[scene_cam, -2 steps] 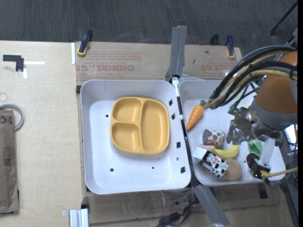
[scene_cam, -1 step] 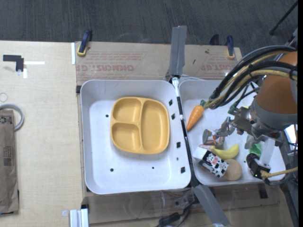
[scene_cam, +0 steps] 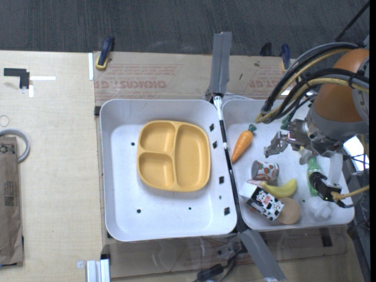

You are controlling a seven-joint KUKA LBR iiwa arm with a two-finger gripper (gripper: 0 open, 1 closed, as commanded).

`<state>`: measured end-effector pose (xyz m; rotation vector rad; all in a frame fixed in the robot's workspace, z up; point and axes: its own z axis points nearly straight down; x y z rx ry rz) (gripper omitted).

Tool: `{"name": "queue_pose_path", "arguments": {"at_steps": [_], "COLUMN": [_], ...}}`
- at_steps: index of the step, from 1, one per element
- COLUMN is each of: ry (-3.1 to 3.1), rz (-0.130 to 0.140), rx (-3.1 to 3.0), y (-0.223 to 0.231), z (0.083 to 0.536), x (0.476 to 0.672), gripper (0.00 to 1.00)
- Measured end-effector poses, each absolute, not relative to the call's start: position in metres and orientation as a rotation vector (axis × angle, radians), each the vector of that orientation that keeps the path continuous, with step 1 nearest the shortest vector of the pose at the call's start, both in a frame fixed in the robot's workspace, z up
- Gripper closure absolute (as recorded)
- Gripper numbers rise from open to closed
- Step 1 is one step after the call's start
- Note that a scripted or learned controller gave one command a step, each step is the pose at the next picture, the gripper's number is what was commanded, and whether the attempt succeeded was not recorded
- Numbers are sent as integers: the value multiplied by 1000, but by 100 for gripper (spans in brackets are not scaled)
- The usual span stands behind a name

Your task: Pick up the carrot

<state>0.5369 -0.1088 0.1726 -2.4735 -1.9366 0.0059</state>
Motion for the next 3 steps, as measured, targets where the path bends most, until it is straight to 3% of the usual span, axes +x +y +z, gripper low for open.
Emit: {"name": "queue_pose_path", "arguments": {"at_steps": [1,2,3], "ry": [-2144,-2057,-2166], "rz": [4,6,4], "rx": [-2297,-2372,-2275], "y": [-98,-91,-66], "z": [107,191,191], "x": [593,506,516], "gripper": [0,0,0]}}
